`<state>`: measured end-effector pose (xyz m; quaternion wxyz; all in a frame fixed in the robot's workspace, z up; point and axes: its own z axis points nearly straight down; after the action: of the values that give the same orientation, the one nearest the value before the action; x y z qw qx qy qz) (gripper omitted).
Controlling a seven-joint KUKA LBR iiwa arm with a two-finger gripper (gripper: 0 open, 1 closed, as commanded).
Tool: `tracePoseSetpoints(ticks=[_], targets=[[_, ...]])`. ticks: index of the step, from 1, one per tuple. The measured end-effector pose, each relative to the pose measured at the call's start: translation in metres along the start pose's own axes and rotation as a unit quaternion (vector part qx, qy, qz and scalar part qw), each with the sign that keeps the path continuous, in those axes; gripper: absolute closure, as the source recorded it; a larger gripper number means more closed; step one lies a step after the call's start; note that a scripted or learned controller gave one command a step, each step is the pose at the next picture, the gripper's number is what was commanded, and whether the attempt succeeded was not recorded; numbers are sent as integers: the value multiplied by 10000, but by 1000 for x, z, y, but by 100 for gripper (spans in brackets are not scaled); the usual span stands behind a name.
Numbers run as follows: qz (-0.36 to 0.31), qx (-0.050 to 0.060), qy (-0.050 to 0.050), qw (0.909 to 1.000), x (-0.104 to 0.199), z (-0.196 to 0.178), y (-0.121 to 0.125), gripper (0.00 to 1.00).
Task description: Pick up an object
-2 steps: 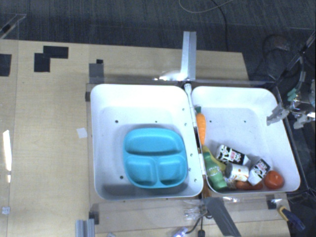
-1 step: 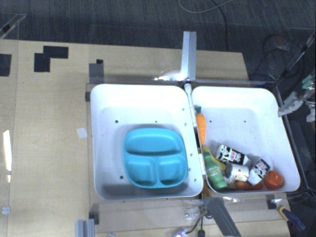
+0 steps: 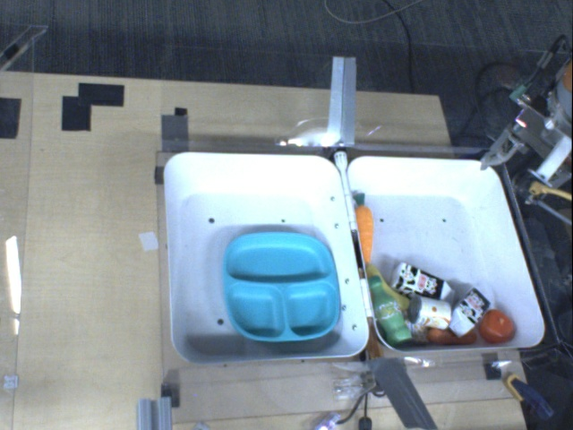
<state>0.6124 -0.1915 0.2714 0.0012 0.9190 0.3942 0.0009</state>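
While the arm (image 3: 542, 119) sits beyond the right bin (image 3: 448, 204), whether its fingers are open is unclear

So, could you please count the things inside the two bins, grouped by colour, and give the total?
Blue: 1, divided plate
Orange: 1, carrot
Green: 1, bottle
Red: 1, tomato
Black and white: 2, cartons
White: 1, small can
Total: 7

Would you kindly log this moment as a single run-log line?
gripper: above right bin's far right corner | fingers: unclear | carrot, bottle, tomato: in bin | plate: left bin
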Motion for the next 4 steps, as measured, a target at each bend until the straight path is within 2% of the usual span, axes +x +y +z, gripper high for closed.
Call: tracePoseSetpoints(ticks=[1, 2, 3, 4], targets=[[5, 11, -1, 10000, 34, 157, 18, 0], [1585, -8, 12, 9874, 20, 53, 34, 0], [1519, -19, 17, 9884, 24, 43, 33, 100], [1639, 11, 2, 9865, 8, 121, 26, 100]])
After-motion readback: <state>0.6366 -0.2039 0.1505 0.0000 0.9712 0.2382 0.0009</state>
